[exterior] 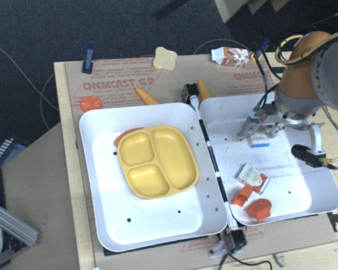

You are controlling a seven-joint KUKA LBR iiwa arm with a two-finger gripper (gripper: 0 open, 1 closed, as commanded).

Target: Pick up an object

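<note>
My gripper (256,128) hangs low over the upper middle of the right bin (313,184), reaching in from the right under the orange wrist band. A small white-and-blue object (260,142) lies directly below it, touching or nearly touching it. Nearer the front of that bin lie a small white-and-orange carton (251,176), a red piece (240,199) and a rounded orange-red object (259,209). A yellow divided plate (157,160) sits in the left bin (158,225), with a red thing (124,136) peeking out from under its back left edge.
Behind the bins on the board lie a bread-slice toy (164,58), a carrot (147,96), an orange disc (89,103), a blue item (88,57) and a small carton (231,55). A black cable plug (307,153) hangs by the arm over the right bin.
</note>
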